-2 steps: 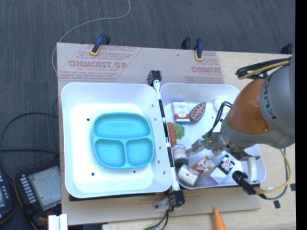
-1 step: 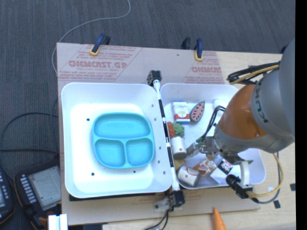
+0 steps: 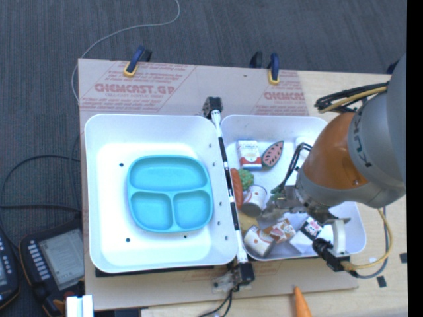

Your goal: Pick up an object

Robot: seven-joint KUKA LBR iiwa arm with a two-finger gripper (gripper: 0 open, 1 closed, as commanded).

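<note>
The right bin [image 3: 291, 121] holds several small items. A white and red carton [image 3: 249, 154] and a watermelon slice [image 3: 271, 154] lie at its far side. An orange carrot [image 3: 236, 183] with a green leafy piece [image 3: 246, 177] lies along the left wall. A brown and white can [image 3: 254, 198] sits mid-bin, and a second can [image 3: 260, 240] and a small printed box [image 3: 285, 230] lie near the front. My gripper [image 3: 277, 202] is low in the bin, just right of the mid-bin can, and the bulky arm [image 3: 344, 164] hides the bin's right half.
The left bin [image 3: 106, 134] bears a light blue divided plate [image 3: 170, 193]. A black and white divider bar [image 3: 225, 170] runs between the bins. Cables [image 3: 350, 263] trail from the wrist over the right bin's front corner. Clamps [image 3: 273, 69] hold the board at the back.
</note>
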